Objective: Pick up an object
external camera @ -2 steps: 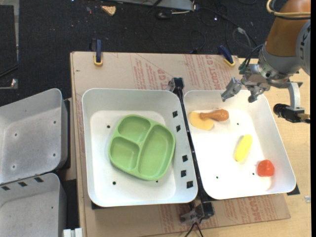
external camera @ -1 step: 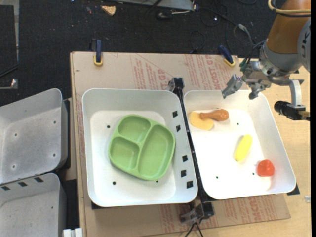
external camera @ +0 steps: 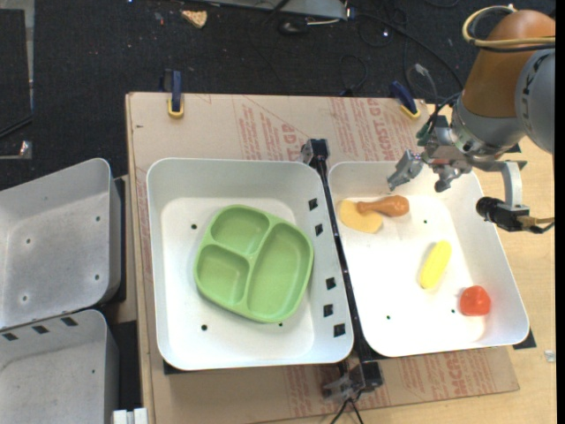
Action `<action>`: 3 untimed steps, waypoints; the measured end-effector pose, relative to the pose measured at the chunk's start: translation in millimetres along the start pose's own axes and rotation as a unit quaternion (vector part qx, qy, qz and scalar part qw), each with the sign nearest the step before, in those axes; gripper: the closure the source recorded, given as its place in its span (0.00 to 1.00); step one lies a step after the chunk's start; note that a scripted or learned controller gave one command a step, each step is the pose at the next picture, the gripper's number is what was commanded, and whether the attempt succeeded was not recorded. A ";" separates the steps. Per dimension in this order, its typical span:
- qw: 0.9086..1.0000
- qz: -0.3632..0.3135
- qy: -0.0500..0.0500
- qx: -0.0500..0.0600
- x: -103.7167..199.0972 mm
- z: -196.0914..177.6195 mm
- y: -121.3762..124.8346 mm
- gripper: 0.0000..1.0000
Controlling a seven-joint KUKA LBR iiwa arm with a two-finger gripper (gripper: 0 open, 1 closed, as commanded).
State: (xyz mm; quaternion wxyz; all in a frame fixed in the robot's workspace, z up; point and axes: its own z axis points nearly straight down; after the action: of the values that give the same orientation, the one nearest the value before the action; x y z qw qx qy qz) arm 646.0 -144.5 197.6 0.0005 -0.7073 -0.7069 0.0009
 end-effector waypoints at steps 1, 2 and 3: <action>1.000 0.000 0.000 -0.001 -0.1 61.7 1.1 0.00; 1.000 0.000 0.000 -0.001 0.4 106.7 1.4 0.00; 1.000 0.000 0.000 -0.002 0.5 94.8 2.1 1.00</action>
State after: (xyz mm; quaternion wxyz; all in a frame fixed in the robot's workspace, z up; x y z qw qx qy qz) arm 647.8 -144.0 102.8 -0.0011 -0.7072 -0.7070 -0.0004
